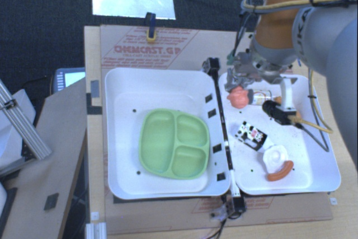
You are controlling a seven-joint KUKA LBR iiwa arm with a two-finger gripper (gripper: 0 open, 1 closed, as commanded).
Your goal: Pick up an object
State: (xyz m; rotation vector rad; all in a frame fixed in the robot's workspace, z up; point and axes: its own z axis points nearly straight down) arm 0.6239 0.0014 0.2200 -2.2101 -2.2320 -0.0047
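My gripper [239, 85] hangs over the back left part of the right bin [319, 176], close to the divider. A salmon-pink rounded object [239, 97] sits directly under its tip, touching or nearly touching it; I cannot tell whether it is gripped. A small pale and brown object [259, 98] lies just right of the pink one. Further forward in the same bin are a black-and-white patterned block [251, 135], a white egg-shaped piece [274, 156] and an orange-brown sausage [279, 171].
The left bin [120, 120] holds a light green divided plate [174, 144]. A black clip strip [219, 120] runs along the ridge between the bins. Cardboard [151, 47] lies under the bins at the back.
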